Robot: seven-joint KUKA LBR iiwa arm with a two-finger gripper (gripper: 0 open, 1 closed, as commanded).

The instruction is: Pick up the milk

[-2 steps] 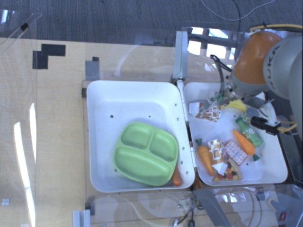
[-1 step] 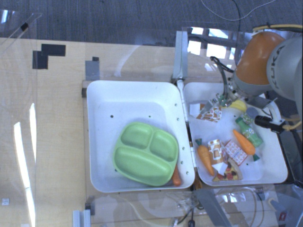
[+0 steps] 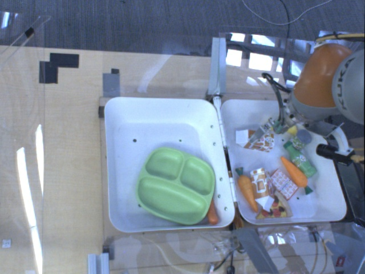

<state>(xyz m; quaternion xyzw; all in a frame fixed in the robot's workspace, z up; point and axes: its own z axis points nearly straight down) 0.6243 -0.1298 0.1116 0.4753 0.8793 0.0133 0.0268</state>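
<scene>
Pincer (image 3: 287, 124): low over the far side of the right bin (image 3: 342, 213), under the grey arm (image 3: 328, 79) with its orange band; cannot tell how far open, nor whether anything is gripped.
Milk: probably the brown-and-white carton (image 3: 259, 141), lying tipped just left of the pincer, close but apparently not touching; identity uncertain at this size.
Why there: loose toy groceries scattered flat in the bin, so likely dropped rather than arranged.
Near the pincer: green packet (image 3: 299, 160) and a carrot (image 3: 293, 173) just towards the camera.
Farther from the pincer: second carrot (image 3: 247, 192) and small patterned cartons (image 3: 283, 184).
Well left of the pincer: left bin (image 3: 114, 153) holding a green divided plate (image 3: 177, 184).
Progress, as judged: milk not yet lifted.
</scene>
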